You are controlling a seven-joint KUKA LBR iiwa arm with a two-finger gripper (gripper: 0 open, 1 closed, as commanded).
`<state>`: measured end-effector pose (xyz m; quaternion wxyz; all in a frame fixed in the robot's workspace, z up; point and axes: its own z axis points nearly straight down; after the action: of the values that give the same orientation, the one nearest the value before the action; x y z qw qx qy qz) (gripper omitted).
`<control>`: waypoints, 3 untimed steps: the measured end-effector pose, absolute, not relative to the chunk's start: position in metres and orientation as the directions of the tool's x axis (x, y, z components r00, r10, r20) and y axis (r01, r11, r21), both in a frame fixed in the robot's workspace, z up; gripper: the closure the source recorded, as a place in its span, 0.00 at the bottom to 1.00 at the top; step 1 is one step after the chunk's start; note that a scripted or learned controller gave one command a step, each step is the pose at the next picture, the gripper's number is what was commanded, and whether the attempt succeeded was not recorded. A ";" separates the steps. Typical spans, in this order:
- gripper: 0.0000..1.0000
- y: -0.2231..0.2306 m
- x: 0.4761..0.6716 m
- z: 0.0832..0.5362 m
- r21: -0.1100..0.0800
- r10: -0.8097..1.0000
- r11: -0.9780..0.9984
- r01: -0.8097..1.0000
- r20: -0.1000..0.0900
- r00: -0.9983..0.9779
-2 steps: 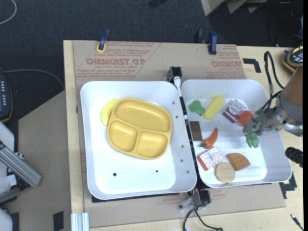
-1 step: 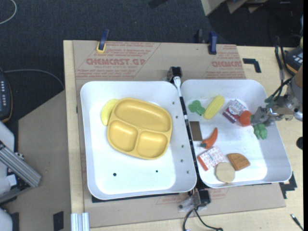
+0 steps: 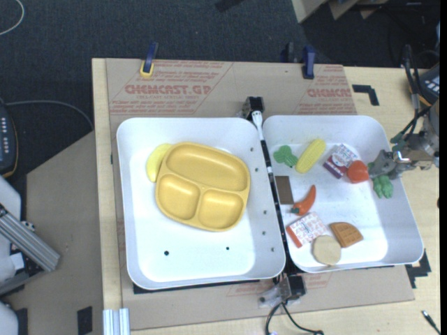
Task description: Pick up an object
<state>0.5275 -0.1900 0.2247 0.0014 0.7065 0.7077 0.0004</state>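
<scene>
- I see the counter [image 3: 209,82], cardboard-faced and held by clamps, standing on dark carpet.
- The left bin [image 3: 140,208] holds a yellow divided plate [image 3: 202,185], kept well apart from the pick items.
- The right bin [image 3: 363,208] groups small toy foods: corn cob [image 3: 311,155], red pepper [image 3: 306,199], bread slice [image 3: 346,234].
- The gripper [image 3: 391,165] sits at that bin's right rim, beside a green toy [image 3: 383,186]; I cannot tell its state.

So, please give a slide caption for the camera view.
Gripper at the right bin's edge beside toy food; yellow tray in the left bin.
</scene>
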 end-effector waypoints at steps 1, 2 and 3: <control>1.00 -0.144 0.522 0.217 -0.002 1.000 0.001 1.000 0.001 -0.001; 1.00 -0.089 0.507 0.229 -0.002 1.000 0.004 1.000 0.002 -0.004; 1.00 -0.037 0.495 0.236 -0.003 1.000 0.004 1.000 0.002 -0.004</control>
<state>0.4946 -0.0371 0.2360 -0.0017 0.7056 0.7086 -0.0002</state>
